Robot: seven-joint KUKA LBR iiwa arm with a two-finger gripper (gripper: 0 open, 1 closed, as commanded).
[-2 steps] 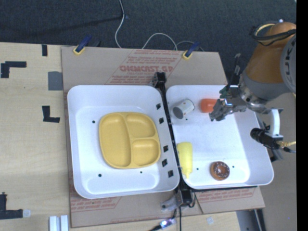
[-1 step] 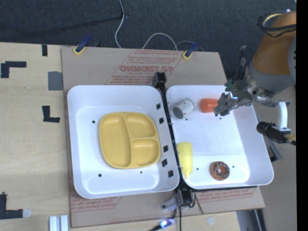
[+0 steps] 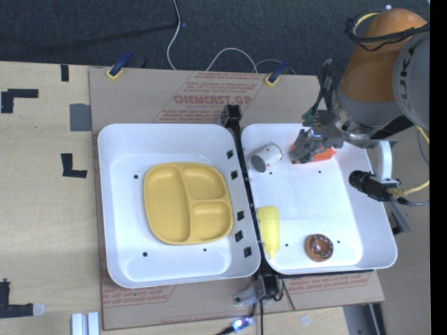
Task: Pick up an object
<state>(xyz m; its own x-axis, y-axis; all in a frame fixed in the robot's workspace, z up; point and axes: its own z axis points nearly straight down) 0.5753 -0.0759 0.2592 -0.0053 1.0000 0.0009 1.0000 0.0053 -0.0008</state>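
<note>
Over the right bin's (image 3: 363, 257) far edge hangs the hand (image 3: 305, 149), its dark fingers down around an orange object (image 3: 322, 155) — whether they grip it I cannot tell. Just beside it, toward the bins' shared wall, lies a grey-and-white cup (image 3: 265, 156). A yellow banana (image 3: 269, 228) and brown doughnut (image 3: 319, 247) sit near the front edge — a yellow divided plate (image 3: 188, 202) fills the left bin (image 3: 119, 187).

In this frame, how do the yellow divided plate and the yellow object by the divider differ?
The yellow divided plate is broad, rounded and split into three compartments; the yellow object is narrow, elongated and undivided. The plate lies in the middle of the left bin; the yellow object lies in the right bin, at its left edge beside the divider. The plate is a duller mustard, the object a brighter yellow. Both lie flat, apart from the gripper.
</note>
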